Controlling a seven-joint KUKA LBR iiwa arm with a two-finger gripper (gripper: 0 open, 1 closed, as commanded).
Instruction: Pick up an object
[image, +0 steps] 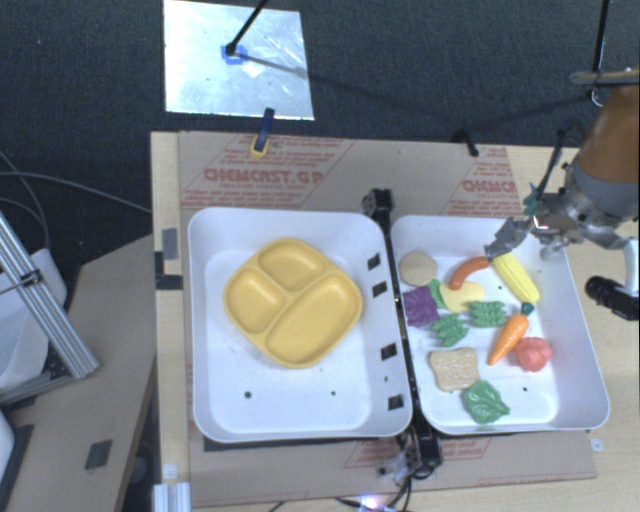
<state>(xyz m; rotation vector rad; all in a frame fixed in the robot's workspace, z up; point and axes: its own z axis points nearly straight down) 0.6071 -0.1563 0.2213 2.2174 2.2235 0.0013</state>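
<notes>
**Gripper hovers over toy food**

While a yellow tray (292, 300) sits in the left bin (215, 400), the gripper (508, 238) hangs above the right bin (575, 390), fingers apart, holding nothing, just beside the corn (516, 277) and sausage (467, 270); a carrot (508, 340) lies nearby.

A dark carpeted floor (420, 60) lay beyond the bench, and on it a shiny silver sheet (238, 58) caught the light (a scrap of blue tape near its top). Brown cardboard (300, 170) printed in red covered the bench top. At the left stood an aluminium frame (45, 310) beside loose cables (40, 190).
</notes>
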